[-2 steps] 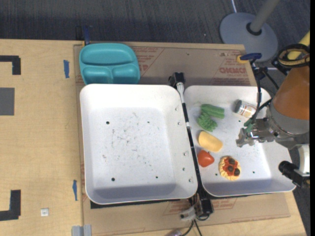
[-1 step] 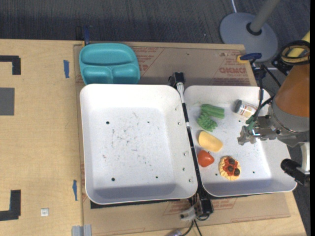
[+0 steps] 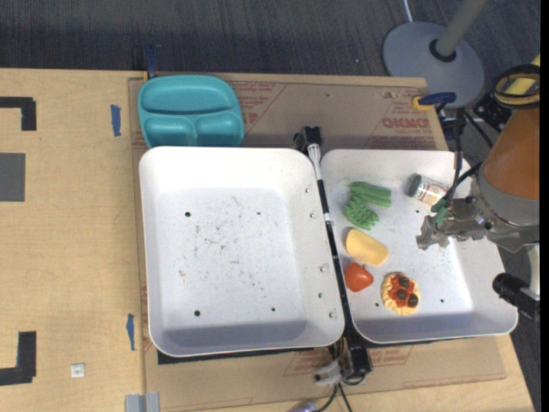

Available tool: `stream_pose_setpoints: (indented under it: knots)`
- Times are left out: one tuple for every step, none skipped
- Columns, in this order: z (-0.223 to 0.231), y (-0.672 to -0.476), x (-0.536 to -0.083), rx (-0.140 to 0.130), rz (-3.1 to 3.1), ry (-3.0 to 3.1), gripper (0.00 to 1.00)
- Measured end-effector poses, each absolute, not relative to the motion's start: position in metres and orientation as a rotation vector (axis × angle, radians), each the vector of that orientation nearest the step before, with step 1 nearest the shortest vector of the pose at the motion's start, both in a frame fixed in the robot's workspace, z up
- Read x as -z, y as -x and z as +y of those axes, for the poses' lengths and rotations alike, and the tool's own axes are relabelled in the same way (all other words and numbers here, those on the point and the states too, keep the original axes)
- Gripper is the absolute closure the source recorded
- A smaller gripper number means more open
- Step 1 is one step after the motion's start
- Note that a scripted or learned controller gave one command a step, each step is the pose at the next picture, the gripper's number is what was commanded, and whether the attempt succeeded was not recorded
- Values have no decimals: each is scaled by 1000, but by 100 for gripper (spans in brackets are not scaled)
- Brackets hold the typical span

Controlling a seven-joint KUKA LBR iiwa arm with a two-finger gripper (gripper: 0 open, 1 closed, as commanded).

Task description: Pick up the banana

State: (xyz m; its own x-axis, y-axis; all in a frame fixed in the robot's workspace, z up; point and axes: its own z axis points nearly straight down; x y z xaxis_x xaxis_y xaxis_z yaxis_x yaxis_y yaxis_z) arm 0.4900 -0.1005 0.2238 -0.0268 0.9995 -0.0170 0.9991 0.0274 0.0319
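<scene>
In the camera view, the banana (image 3: 366, 247) lay in the right bin (image 3: 459, 277), close to the wall shared with the left bin (image 3: 232, 247). It was a short yellow lump. It looked like a toy, so it was likely light, stiff and a bit slippery. A good place to grab it seemed to be across its middle. The claw (image 3: 431, 233) hung near the banana, on the arm's side of it, not touching. I could not tell if the claw was apart or together. Green veggies (image 3: 367, 202) sat just behind the banana and a red thing (image 3: 358, 276) sat just in front, so room was tight. The bin floor was smooth and white
</scene>
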Motion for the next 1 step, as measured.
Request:
stream_pose_setpoints:
  knots:
    - [-46,-479,-184,1,2264,-2182,100]
